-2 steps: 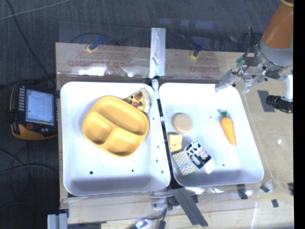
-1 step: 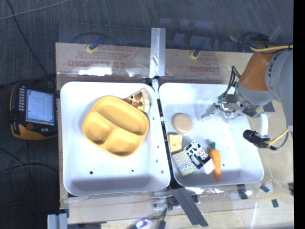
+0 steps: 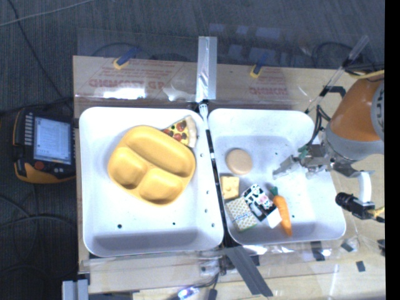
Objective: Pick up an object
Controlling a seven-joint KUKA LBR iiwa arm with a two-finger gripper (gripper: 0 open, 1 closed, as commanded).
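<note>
Gripper (image 3: 286, 165) hangs over the right bin (image 3: 325, 230), toward its right side, fingers pointing left; whether they are spread or closed cannot be told, and nothing shows between them. Loose objects lie apart from it at the bin's left and front: round tan disc (image 3: 239, 161), yellow block (image 3: 230, 187), black-and-white cow figure (image 3: 256, 199), carrot (image 3: 283, 214). Left bin (image 3: 100, 230) carries a yellow moulded tray (image 3: 151, 164) with a pizza slice (image 3: 181, 129) at its far corner.

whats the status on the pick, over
Tool over right bin, nothing seen held. Carrot, cookie lie loose. Carrot crowded against cow toy.
</note>
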